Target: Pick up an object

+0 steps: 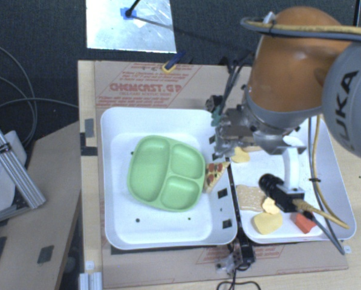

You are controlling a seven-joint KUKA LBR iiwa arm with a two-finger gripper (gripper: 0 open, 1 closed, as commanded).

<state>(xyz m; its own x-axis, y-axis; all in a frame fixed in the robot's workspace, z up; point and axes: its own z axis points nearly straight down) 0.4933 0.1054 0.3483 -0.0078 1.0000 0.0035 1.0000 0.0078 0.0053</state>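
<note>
Yellow toy piece under the tool — light, stiff, slick; pinch its edges; tool's state I cannot tell.

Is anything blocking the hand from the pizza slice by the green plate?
Nothing visible does. The hand hangs just above the pizza slice, which lies at the right rim of the green plate, with open space between them.

Lighting even and bright from overhead. Strong glare on the foil sheet. White bins near overexposed. Arm close, slightly soft. Shadows faint.
</note>
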